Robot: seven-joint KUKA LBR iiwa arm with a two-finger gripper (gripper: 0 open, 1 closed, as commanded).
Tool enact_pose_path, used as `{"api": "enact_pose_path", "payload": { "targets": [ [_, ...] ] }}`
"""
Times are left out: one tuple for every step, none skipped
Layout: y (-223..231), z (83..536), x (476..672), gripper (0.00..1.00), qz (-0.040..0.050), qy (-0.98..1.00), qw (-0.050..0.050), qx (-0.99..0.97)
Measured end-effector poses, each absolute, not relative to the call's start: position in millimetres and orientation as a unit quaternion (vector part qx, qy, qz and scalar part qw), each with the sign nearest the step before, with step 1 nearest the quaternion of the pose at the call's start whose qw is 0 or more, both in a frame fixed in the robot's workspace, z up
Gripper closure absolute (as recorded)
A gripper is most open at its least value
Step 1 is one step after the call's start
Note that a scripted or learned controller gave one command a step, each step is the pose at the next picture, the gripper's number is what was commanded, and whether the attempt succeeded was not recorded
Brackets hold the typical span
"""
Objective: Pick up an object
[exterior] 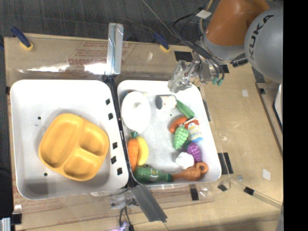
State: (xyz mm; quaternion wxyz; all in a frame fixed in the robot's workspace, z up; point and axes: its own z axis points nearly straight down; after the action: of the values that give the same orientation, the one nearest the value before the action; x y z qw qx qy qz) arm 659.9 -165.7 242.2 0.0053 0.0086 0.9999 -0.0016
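- The grey arm (262, 37), orange band above its wrist, reaches in over the upper edge of the right bin (211, 143), carrying nothing; the picking step looks only at its approach stage.
- The left bin (19, 129), well off to the gripper's left, holds a yellow divided plate (73, 146), far from any likely grab.
- The gripper (182, 81) hangs above the right bin's top rim; whether it is apart or together cannot be told from this slanted view, and nothing shows clamped in it.
- A white round dish (135, 110) lies below and left of the gripper, flat and probably awkward to pinch.
- A small white cup (166, 101) lies on its side just below the gripper, the nearest candidate.
- A green pepper (185, 109) sits just below it too, slightly right of the cup.
- Further below cluster a green bunch of grapes (180, 137), a purple bunch (194, 151), a carrot (133, 150), a banana (143, 150) and a green bottle (151, 174).
- The next move, as judged here, calls for a short descent onto the cup or pepper, with the gripper squared across the chosen piece and kept off the rim.
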Motion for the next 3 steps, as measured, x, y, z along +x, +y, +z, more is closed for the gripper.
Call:
{"api": "enact_pose_path", "payload": {
  "targets": [
    [-165.3, 253.9, 661.3, 1.0, -0.0025, 1.0, 0.008, 0.007],
    [-211.7, 252.6, 652.8, 1.0, -0.0016, 1.0, 0.003, -0.013],
    [-201.2, 219.1, 646.8, 1.0, -0.0001, 0.982, 0.0, -0.188]
  ]
}}
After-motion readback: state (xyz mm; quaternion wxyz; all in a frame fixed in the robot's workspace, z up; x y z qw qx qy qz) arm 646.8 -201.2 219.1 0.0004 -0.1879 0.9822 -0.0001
